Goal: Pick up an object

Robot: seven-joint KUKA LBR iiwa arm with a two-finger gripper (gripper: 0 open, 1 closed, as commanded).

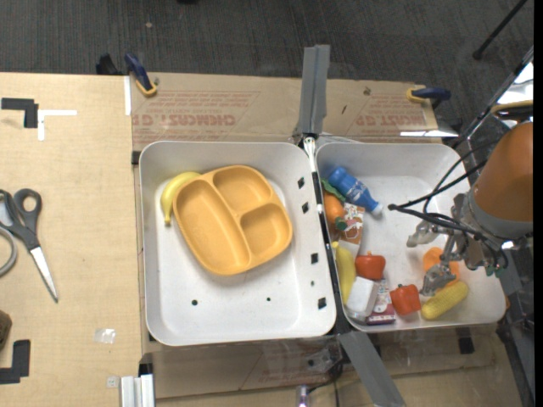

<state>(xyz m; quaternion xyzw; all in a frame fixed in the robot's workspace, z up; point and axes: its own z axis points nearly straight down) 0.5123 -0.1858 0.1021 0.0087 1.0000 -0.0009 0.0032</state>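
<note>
The right bin (399, 164) holds several small items. A blue bottle (352, 189) lies at its back left with an orange fruit (333, 206) beside it. A yellow piece (345, 266), two red pieces (370, 266) (405, 298) and a white packet (361, 297) crowd the front left. My gripper (441, 271) is low in the bin's right front part, over a small orange item (434, 259) and just above a yellow corn-like piece (445, 300). The gripper partly covers the orange item.
The left bin (161, 312) holds an orange divided plate (233, 219) with a banana (174, 192) tucked at its left side. Scissors (32, 236) lie on the bench far left. Black cables (441, 189) run from the arm (509, 176) across the right bin's back.
</note>
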